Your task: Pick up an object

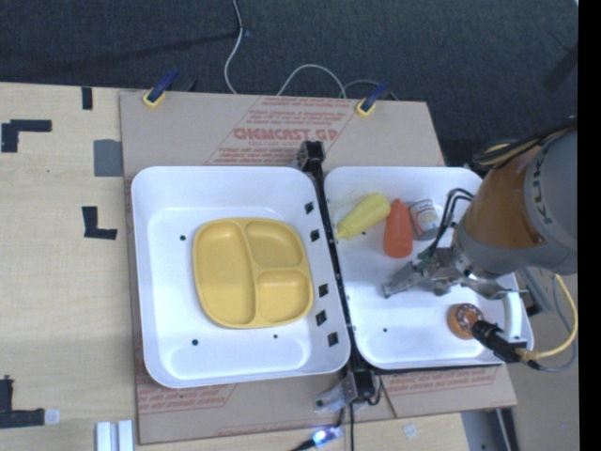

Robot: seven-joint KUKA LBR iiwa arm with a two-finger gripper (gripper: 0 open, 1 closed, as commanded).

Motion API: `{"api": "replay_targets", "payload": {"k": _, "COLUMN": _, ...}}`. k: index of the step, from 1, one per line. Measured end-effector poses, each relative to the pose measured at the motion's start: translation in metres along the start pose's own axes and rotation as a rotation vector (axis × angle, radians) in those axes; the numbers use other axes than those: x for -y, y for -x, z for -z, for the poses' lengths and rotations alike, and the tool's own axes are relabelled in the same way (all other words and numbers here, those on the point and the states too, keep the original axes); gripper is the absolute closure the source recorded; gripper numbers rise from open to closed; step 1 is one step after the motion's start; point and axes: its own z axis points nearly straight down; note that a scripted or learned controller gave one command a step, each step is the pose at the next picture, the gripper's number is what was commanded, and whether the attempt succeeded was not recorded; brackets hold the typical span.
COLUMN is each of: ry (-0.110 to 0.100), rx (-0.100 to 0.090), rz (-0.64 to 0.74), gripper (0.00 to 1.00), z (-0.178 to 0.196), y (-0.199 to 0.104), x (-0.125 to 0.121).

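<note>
The right bin (371, 336) holds a yellow corn-shaped piece (363, 215), an orange-red bottle-shaped piece (397, 229), a small grey can (424, 216) and a brown round piece (462, 319). My gripper (402, 283) hangs low over the middle of this bin, pointing left. It sits just below the orange-red piece and left of the brown round piece. Its fingers look open, with only white bin floor between them. The grey arm with its orange band (502, 209) comes in from the right.
The left bin (155, 252) holds a yellow divided plate (252, 272). A black divider (324, 252) runs between the bins. A yellow cable (554, 341) loops by the right bin's near right corner. Both bins stand on a cardboard sheet (272, 134).
</note>
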Motion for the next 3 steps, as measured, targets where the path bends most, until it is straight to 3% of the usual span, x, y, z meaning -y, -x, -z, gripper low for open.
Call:
{"api": "replay_targets", "payload": {"k": 1, "ry": 0.0, "rx": 0.001, "rz": 0.0, "gripper": 1.0, "z": 0.009, "y": 0.0, "x": 0.0}}
{"api": "replay_targets", "payload": {"k": 3, "ry": 0.001, "rx": 0.001, "rz": 0.001, "gripper": 1.0, "z": 0.113, "y": 0.007, "x": -0.016}}
